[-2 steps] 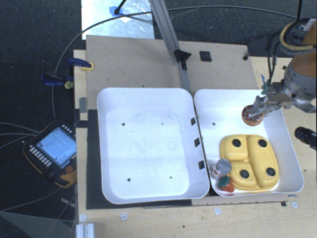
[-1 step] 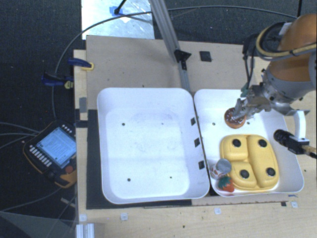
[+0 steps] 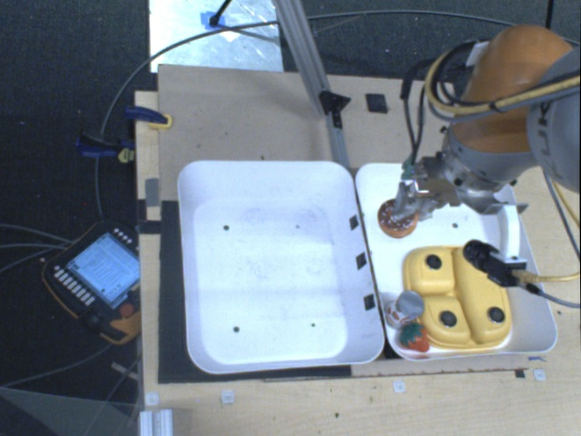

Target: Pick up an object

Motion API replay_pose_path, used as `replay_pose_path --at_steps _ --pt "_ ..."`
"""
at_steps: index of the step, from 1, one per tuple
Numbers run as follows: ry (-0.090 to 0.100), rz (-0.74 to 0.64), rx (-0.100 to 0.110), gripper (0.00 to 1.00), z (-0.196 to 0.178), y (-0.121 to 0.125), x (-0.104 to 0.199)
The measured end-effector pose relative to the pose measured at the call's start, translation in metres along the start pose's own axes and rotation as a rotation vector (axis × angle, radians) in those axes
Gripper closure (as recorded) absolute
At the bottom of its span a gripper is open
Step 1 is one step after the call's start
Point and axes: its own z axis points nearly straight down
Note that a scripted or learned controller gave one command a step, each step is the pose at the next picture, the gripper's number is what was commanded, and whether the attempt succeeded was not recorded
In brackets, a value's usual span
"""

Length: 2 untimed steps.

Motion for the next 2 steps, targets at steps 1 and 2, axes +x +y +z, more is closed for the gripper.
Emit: replay_pose_path --at_steps 1,2 --pt "0.001 -0.001 -0.002 1.00 -0.001 0.008 0.055" --pt "0.000 0.000 -0.001 1.00 0.012 0.014 0.098"
